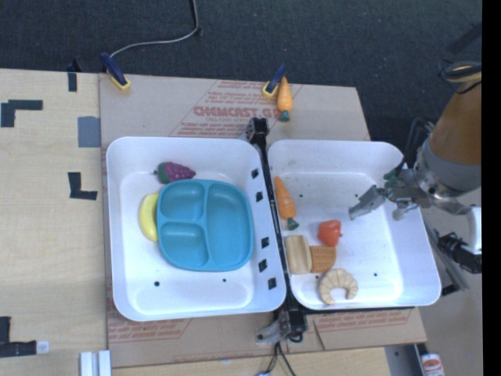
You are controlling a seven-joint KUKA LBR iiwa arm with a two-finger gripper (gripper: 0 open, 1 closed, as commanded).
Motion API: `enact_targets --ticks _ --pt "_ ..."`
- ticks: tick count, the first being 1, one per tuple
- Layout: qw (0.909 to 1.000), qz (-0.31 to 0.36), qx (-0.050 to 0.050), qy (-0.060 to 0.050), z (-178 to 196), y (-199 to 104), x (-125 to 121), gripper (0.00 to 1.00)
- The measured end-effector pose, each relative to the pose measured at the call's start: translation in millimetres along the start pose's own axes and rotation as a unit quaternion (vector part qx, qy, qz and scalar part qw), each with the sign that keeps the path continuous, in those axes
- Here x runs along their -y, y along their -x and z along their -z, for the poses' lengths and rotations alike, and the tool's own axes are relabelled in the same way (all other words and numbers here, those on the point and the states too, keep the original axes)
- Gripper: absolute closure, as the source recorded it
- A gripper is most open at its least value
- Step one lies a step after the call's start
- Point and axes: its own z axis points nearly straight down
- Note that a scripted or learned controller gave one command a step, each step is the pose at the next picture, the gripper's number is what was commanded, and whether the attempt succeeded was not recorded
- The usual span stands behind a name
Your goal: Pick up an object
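At the right of the frame, the gripper (381,202) hangs with jaws spread and empty over the right bin (344,153), above the red pepper (330,231) and croissant (337,285).

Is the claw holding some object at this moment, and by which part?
Nothing is held: the claw hangs open over the right bin, apart from the red pepper.

The arm (458,143) is round and fat, with a shiny orange band and a grey ring under it. Its gripper (374,204) is grey metal with dark bits and thin fingers.
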Motion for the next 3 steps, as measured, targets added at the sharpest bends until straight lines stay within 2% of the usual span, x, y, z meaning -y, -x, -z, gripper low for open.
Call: enact_targets --ticks 1,2,3 --pt "1.0000 0.000 0.000 0.003 -138.0 -40.2 -23.4 0.00" --pt "1.0000 0.000 0.001 0.003 -138.1 -45.2 -69.7 0.00" --pt "1.0000 0.000 0.001 0.002 -128.3 -44.7 -69.6 1.00"
